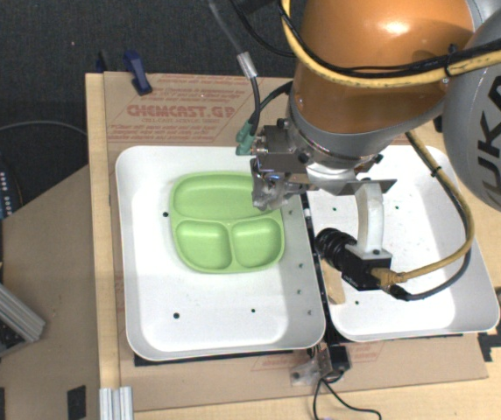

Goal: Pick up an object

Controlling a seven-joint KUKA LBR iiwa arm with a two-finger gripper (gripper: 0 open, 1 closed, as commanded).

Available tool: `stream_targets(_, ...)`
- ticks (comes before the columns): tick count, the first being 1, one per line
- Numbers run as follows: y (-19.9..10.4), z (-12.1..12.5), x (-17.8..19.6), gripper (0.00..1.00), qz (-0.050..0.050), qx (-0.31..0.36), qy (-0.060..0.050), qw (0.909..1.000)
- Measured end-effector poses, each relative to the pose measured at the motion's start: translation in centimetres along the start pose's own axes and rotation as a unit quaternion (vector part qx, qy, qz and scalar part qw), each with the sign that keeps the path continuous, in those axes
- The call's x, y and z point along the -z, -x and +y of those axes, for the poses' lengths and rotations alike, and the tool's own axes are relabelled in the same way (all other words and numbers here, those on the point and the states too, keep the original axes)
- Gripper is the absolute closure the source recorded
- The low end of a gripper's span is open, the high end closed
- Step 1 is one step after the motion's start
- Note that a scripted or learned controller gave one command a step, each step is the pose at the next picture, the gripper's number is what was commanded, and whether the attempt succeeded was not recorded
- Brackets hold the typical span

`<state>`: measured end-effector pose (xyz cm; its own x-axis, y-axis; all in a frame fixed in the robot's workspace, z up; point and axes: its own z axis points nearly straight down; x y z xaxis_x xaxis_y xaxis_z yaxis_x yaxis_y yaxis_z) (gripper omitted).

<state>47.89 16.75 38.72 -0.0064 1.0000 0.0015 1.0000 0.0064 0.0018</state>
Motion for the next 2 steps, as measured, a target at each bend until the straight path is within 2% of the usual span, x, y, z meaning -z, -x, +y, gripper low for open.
stream_targets(1,6.9,-0.2,-10.4,1.00,-0.003,-0.007,-0.007,0.9999)
stream_targets(2,5.6,0.1,5.6,1.00,0.002,-0.002,0.009,1.0000)
